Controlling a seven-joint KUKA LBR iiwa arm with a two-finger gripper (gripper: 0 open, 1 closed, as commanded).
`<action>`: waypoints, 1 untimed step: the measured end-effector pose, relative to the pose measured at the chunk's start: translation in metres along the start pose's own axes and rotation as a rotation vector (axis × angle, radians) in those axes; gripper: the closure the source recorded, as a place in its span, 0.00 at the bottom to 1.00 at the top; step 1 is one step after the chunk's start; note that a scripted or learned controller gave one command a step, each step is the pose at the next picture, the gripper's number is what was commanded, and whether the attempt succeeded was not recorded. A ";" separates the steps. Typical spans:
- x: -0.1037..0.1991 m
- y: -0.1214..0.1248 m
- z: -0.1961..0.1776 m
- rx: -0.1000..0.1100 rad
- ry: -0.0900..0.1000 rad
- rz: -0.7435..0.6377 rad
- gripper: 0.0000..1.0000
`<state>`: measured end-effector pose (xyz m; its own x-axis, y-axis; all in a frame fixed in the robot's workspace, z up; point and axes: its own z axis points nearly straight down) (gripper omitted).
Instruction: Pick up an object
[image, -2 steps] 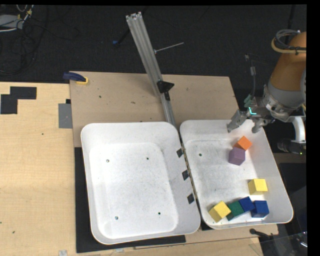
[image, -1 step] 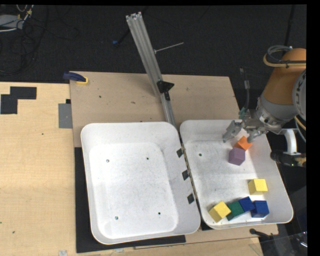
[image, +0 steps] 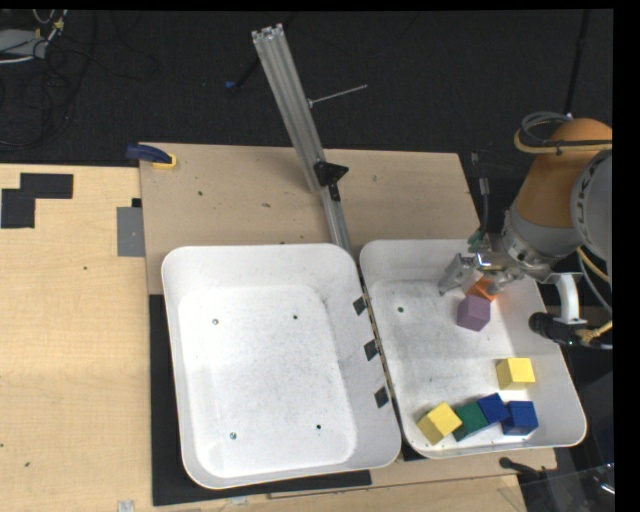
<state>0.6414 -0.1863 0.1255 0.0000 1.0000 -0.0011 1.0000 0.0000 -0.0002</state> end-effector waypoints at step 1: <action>-0.001 0.005 0.006 -0.018 -0.004 -0.001 0.00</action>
